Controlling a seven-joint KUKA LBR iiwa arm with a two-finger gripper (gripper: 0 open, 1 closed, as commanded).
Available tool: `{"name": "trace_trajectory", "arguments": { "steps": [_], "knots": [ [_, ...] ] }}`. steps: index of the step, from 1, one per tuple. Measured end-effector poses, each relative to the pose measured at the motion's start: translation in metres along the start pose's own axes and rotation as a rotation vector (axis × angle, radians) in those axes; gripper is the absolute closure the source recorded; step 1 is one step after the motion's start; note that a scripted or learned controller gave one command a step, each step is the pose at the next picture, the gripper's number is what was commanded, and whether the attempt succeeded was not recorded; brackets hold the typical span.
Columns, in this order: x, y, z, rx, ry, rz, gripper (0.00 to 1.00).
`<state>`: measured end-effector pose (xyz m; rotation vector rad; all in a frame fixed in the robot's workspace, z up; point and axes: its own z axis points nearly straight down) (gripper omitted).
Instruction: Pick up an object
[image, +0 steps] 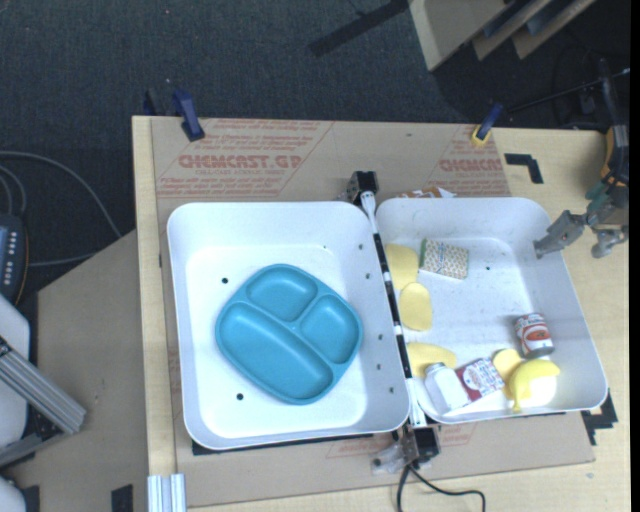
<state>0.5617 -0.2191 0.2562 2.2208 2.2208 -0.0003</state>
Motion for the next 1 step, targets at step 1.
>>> {"name": "trace_trajectory", "arguments": {
  "steps": [1],
  "knots": [
    [0.0145,-0.0544,0.1717,0.000,0.001,0.001,0.00]
  ]
}}
